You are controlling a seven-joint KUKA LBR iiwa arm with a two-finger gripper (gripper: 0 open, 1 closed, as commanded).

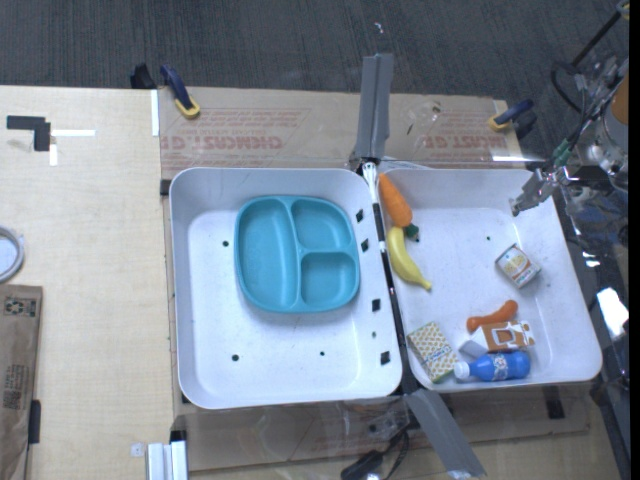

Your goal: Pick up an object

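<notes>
Objects for picking all lie in the right bin (570, 268), and we note that the task names no particular one.

Camera view: the pincer (530, 196) sits at the upper right corner of the right bin, at the end of hardware reaching in from the right edge. We cannot tell how far it is open, and we see nothing held in it.

Nearest candidate: a small can (517, 266) lies below the pincer and slightly to its left in the picture, near the bin's right wall and apart from the other items.

Further candidates, lower in the bin: an orange toy (492, 318), a small orange carton (508, 338) and a blue bottle (492, 368) form a tight group near the bottom wall. The bottle's long axis runs left to right. A patterned box (432, 350) lies just left of that group.

Along the bin's left wall, well apart from the pincer, a carrot (396, 202) and a banana (405, 258) lie end to end, both with long axes running roughly top to bottom, tilted.

The left bin (200, 298) holds a blue divided plate (297, 253), on the far side from the arm.

We judge the can the shortest reach: a travel down the picture, then a descent. The counter (80, 228) to the left carries nothing relevant to this move.
</notes>
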